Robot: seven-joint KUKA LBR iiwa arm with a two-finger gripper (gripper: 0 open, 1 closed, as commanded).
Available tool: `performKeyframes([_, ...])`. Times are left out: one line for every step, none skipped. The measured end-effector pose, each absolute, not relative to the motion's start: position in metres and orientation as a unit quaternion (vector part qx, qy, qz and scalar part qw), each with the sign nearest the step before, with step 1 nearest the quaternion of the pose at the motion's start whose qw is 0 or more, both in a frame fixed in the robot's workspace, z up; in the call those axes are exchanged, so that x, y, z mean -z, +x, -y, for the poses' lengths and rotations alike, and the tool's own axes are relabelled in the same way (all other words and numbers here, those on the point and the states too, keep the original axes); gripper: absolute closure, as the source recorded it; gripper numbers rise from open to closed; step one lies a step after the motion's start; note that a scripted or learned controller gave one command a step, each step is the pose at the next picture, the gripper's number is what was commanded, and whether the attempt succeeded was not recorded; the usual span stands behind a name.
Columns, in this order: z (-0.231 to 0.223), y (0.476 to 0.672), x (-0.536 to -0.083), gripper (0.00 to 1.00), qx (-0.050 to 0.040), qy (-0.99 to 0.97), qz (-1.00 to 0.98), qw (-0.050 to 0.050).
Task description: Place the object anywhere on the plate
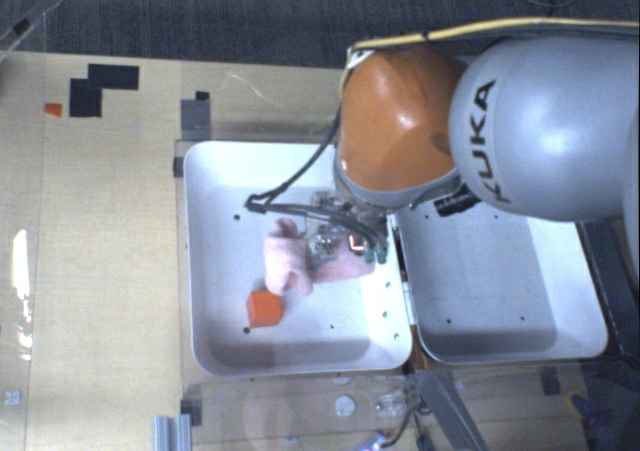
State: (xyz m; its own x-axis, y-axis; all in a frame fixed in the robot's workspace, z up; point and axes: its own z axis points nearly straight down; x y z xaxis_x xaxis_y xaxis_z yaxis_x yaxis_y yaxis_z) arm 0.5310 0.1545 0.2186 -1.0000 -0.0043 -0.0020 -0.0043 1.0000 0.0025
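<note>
The gripper is seen low in the left bin, right over a pale pink object; whether anything is gripped cannot be told, since the wrist hides it. An orange block sits just beside the pink thing. No plate can be made out. A centred, vertical descent is called for, so the block is not nudged aside.

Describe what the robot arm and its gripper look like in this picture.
The arm is bulky, rounded and glossy grey, with KUKA lettered in dark capitals down its side. A shiny orange dome-shaped band sits above the wrist. A thin black cable loops to the gripper, a small cluster of dark metal parts and wiring.
</note>
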Motion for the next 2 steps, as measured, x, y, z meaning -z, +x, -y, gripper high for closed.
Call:
performKeyframes([-0.1869,0.4940,-0.2217,1.00,-0.0011,-0.003,-1.000,0.001])
performKeyframes([-0.1868,0.4942,-0.2218,0.00,-0.0012,-0.002,-1.000,0.001])
